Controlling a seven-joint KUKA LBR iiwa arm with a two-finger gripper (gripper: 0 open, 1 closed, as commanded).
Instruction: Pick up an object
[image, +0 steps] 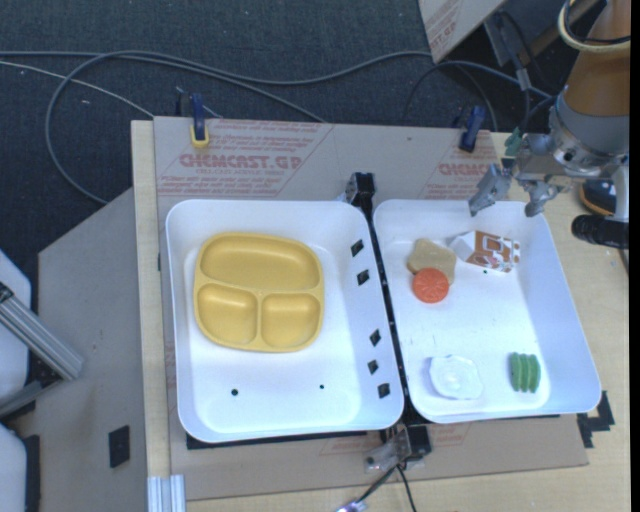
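Observation:
The right bin (570, 330) holds a tan block (431, 256), a red-orange round piece (432, 286) touching it, a white packet with orange print (488, 249), a white round lid (455, 376) and a green ridged piece (524, 371). My gripper (513, 194) hangs above the bin's far edge, its two fingers spread apart and nothing between them. It is behind and slightly right of the printed packet.
The left bin (190, 360) holds a yellow three-compartment plate (260, 290). Black clips (361, 189) join the bins along the middle seam. Blue clamps (199, 118) pin the cardboard base at the back. Cables lie on the dark floor behind.

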